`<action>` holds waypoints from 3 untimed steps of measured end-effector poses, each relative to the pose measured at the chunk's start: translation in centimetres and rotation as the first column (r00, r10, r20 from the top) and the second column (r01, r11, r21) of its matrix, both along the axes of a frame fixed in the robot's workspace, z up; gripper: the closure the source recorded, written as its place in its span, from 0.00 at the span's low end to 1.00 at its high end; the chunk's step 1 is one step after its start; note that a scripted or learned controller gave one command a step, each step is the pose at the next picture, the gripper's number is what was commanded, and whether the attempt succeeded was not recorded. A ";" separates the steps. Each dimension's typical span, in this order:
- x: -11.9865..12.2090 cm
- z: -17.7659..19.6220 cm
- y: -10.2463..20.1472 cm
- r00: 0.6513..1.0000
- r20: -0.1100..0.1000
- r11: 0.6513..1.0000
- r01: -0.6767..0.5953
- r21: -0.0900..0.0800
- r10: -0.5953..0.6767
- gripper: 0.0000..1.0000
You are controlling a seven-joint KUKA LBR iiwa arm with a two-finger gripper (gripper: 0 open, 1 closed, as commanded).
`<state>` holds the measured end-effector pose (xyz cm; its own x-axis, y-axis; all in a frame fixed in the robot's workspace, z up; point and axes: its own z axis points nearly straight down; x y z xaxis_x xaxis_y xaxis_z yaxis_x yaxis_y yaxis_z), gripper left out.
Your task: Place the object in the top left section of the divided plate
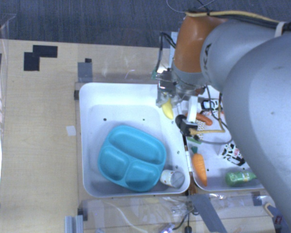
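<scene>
The blue divided plate [132, 158] lies in the left bin [94, 130], towards its front. My gripper [167, 102] hangs over that bin's back right corner, close to the wall shared with the right bin. A small yellow banana-like object [168, 111] sticks out downward between the fingers, and the gripper is shut on it. The object is up and to the right of the plate, apart from it. The big grey arm with its orange band [194, 42] reaches in from the right and hides much of the right bin.
A white cup-like thing [173, 178] lies on its side by the plate's front right edge. The right bin [216, 183] holds a carrot [199, 168], a green object [241, 177], a black-and-white item [231, 152] and an orange-red piece [204, 120].
</scene>
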<state>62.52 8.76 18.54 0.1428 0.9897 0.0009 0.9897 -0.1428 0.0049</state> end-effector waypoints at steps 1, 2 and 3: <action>3.5 -5.2 6.6 0.996 -0.001 0.996 0.091 0.001 -0.091 1.00; 3.7 -4.0 6.8 0.997 0.004 0.997 0.082 0.002 -0.082 1.00; 4.0 -9.9 12.9 0.970 -0.021 0.970 0.243 -0.003 -0.243 1.00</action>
